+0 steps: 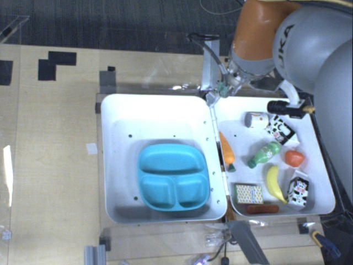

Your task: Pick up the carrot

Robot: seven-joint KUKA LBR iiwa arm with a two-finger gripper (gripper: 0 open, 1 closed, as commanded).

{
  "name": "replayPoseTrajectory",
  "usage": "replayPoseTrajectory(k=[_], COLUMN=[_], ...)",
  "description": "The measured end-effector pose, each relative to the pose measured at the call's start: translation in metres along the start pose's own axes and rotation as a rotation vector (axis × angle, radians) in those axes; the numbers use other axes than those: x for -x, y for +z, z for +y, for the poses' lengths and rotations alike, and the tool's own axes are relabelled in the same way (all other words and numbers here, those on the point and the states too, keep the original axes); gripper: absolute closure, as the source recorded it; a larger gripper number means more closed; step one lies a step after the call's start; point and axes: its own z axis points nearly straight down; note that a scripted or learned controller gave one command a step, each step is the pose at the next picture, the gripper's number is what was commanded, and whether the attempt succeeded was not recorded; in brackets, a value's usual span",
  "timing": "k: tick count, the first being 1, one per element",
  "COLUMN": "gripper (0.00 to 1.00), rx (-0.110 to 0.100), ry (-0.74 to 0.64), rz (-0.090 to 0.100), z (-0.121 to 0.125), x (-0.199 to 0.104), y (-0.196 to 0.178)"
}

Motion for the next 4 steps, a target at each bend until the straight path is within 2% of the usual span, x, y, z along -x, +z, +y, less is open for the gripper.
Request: replayPoseTrajectory(k=[1, 2, 3, 4], gripper=[1.00, 1.00, 1.00, 1.00], rx=[0.005, 0.003, 0.002, 0.002], ry=[-0.274, -0.381, -0.484, -0.499], rz=[-0.002, -0.004, -0.001, -0.002], z=[0.031, 0.003, -0.007, -0.013], x=[-0.073, -0.032, -0.085, -0.034], y=[-0.051, -0.051, -0.032, 0.022])
